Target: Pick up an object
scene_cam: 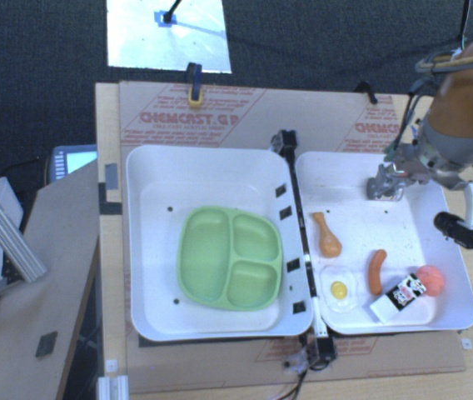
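Observation:
The right bin [361, 223] holds an orange drumstick-shaped toy [327, 234], a toy sausage [375, 271], a fried egg [338, 290], a black-and-white milk carton [400, 296] and a pink ball [431, 279]. My gripper [385, 183] hangs over the bin's far side, above and to the right of the orange toy, apart from every object. Nothing shows between its fingers.
The left bin [149, 182] holds a green divided plate [230, 258]. A black clamp strip [296, 232] runs between the two bins. A yellow clip [195, 90] sits on the cardboard behind. A grey table with a tablet [70, 163] stands at the left.

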Controlling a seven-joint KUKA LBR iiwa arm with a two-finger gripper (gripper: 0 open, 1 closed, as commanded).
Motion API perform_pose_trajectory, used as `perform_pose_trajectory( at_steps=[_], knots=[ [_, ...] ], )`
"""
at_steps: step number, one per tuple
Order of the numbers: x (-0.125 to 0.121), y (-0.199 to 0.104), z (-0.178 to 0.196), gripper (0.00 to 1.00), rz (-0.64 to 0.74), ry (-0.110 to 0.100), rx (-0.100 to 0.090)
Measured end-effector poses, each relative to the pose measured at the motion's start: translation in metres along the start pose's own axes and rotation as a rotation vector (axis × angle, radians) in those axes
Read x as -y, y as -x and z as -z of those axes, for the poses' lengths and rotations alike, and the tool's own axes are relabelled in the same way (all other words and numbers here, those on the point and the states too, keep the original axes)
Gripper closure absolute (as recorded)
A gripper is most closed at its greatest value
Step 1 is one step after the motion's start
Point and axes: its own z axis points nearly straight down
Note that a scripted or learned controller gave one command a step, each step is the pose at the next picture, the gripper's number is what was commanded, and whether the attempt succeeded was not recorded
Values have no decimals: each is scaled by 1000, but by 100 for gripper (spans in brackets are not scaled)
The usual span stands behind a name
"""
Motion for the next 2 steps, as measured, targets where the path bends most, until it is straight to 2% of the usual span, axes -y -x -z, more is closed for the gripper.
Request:
perform_pose_trajectory(
  at_steps=[1, 2],
  knots=[
    [3, 0, 45, 100, 3, 0, 0],
    [-8, -56, 34, 100, 8, -4, -4]
  ],
)
